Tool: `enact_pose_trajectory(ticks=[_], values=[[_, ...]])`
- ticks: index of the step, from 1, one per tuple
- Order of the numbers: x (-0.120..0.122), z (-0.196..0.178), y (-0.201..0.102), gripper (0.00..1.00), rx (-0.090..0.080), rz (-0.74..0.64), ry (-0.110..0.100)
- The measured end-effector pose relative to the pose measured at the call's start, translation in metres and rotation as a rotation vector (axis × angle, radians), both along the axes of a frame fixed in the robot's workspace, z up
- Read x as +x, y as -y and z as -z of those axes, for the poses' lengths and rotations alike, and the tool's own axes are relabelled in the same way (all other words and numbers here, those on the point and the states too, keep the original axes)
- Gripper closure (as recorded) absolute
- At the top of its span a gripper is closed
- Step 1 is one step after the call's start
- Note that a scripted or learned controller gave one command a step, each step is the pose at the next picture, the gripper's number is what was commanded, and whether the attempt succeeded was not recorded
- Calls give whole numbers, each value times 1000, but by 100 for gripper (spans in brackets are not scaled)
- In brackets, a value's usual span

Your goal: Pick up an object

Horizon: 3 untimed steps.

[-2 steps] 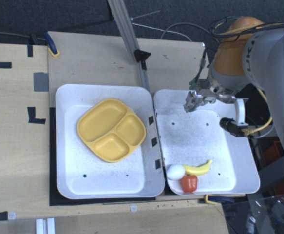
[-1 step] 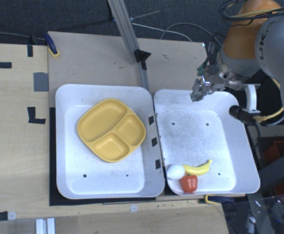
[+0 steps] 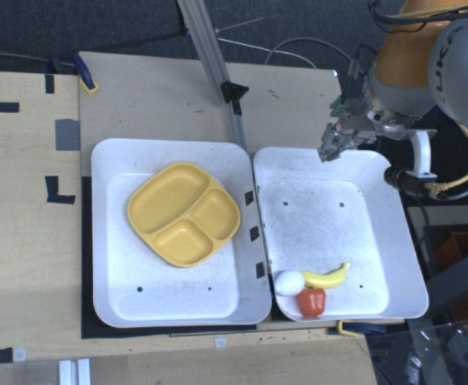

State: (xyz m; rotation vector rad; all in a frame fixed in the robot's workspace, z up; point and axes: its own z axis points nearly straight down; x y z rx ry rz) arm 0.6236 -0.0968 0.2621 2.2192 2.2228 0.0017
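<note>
In the right bin [image 3: 378, 215], near its front edge, lie a white egg-shaped object [image 3: 290, 282], a yellow banana [image 3: 327, 277] and a red pepper-like object [image 3: 312, 301], all close together. My gripper [image 3: 331, 151] hangs over the back edge of the right bin, far from those objects, with nothing seen between its fingers. The arm reaches in from the upper right.
The left bin [image 3: 113, 215] holds a yellow divided tray [image 3: 183, 213]. A grey metal pole [image 3: 205, 38] slants up from between the bins at the back. Cables trail on the bench behind the right bin.
</note>
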Motion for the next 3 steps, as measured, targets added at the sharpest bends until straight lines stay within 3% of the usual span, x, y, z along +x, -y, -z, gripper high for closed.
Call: enact_pose_trajectory(ticks=[3], values=[[-17, 38, -164, 100, 0, -5, -5]])
